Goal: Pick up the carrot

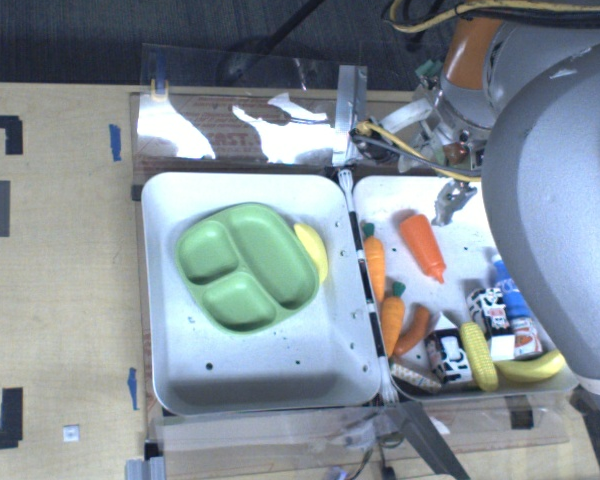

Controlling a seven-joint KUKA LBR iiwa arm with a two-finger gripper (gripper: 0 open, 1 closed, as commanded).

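A glossy pale-green sectioned plastic plate (246, 265) is seen in a shallow white bin (170, 208); orange toy carrots (375, 264) with green tops are seen beside a yellow corn cob (479, 355).

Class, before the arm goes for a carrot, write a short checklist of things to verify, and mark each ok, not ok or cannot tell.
1. Carrots in right bin: ok, several; one carrot lies by the divider.
2. That carrot's top unobstructed: ok.
3. Pincer above right bin: ok.
4. Pincer over a carrot: not ok; it hangs beside the orange bottle.
5. Pincer open: cannot tell.
6. Green tray out of the way: ok, left bin.
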